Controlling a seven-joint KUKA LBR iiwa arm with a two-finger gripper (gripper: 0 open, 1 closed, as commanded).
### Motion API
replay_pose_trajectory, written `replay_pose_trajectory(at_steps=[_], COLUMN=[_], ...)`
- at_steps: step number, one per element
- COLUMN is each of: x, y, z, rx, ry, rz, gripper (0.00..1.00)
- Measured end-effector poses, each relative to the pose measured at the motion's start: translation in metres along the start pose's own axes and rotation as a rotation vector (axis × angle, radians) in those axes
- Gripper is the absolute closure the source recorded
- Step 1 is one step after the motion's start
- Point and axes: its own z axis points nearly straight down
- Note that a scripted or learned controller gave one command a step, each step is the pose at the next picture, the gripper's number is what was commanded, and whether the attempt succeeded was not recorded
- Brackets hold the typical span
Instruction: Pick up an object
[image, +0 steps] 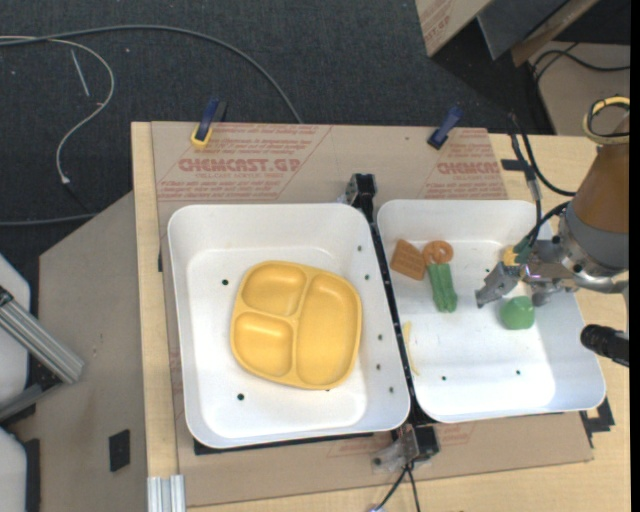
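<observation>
A cardboard-covered surface (300, 150) carries two shallow white bins over dark carpet. In the right bin (480, 385), a green round object (518, 315) lies close under the jaws (500, 285); whether the jaws are spread or closed on anything I cannot tell from here. Further left sit a green cylinder (442, 288), an orange ring (438, 252) touching its top, and a brown block (408, 260). The left bin (200, 250) holds a yellow divided plate (297, 323).

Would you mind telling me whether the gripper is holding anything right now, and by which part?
It cannot be told. The gripper sits just above the green object in the right bin.
</observation>
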Motion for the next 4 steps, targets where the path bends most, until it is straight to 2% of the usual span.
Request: replay_pose_trajectory(at_steps=[1,3,4], x=[0.000,-0.013,-0.012], y=[0.003,-0.008,-0.009], z=[-0.006,0.104,0.119], rx=[-0.012,-0.006,-0.009], ry=[-0.002,-0.001,-0.001], rz=[-0.003,-0.002,-0.002], gripper=[0.00,0.00,0.00])
